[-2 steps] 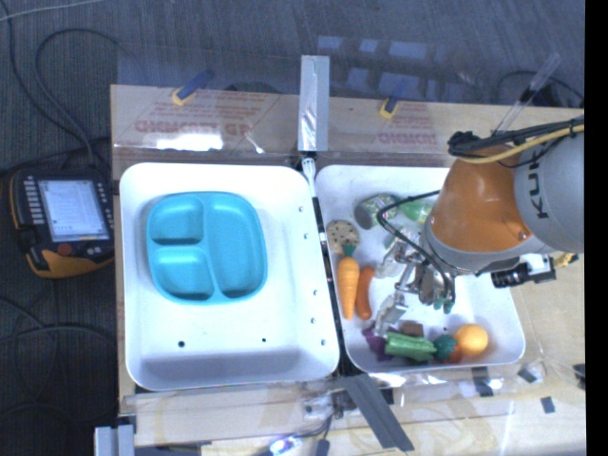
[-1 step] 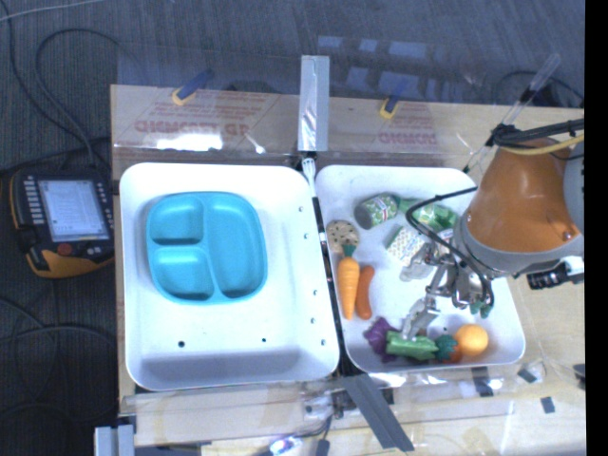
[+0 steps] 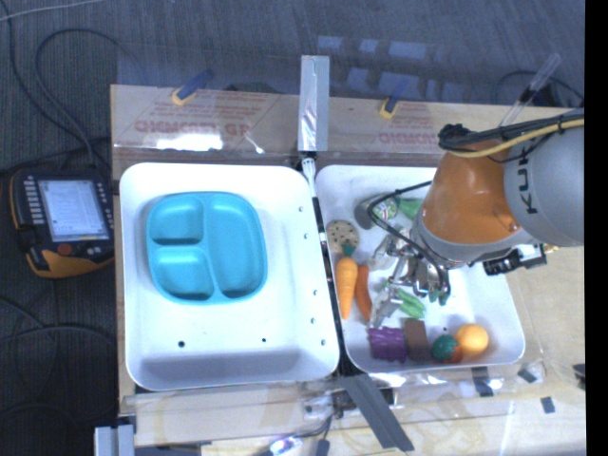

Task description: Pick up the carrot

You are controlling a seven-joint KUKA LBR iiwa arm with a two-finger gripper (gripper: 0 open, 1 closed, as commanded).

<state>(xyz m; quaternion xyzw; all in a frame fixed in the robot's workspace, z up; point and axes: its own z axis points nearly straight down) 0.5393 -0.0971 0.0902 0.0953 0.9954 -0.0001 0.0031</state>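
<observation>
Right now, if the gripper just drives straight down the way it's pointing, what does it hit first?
Probably the right bin's floor or the green piece beneath the gripper, not the carrot, which lies to the left. Depth unclear.

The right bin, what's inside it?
The right bin holds a carrot, a purple piece, an orange ball and other small toy foods. The arm covers its upper part.

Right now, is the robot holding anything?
Nothing visibly: the end effector hangs beside the carrot in the right bin, with nothing between its fingers.
</observation>
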